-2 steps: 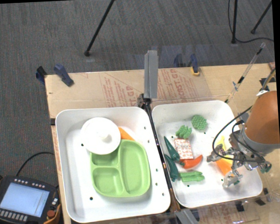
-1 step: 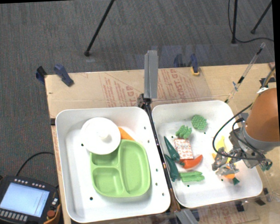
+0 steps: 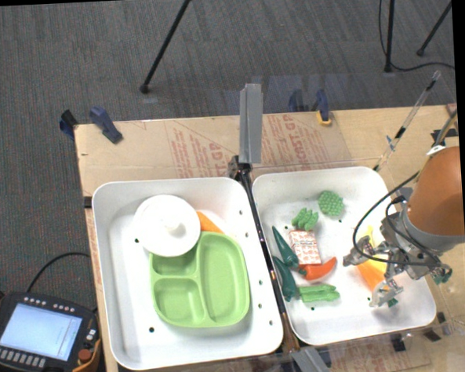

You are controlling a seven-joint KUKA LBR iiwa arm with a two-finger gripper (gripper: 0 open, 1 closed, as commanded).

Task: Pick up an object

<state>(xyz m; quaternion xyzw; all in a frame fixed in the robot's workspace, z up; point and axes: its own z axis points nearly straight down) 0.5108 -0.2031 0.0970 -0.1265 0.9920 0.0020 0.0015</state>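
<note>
Orange wedge (image 3: 370, 274) lying at right side of right bin (image 3: 359, 327), directly beneath gripper (image 3: 387, 294); finger spacing: cannot tell, nothing visibly held. To grip well: descend straight, straddle wedge, avoid bin wall, close only once seated. Farther left, 1 cluster: green strips (image 3: 318, 294), red-white card (image 3: 304, 247), green bumpy ball (image 3: 331, 203). Left bin (image 3: 114, 306): green tray (image 3: 203, 285), white lid (image 3: 167, 224).
</note>
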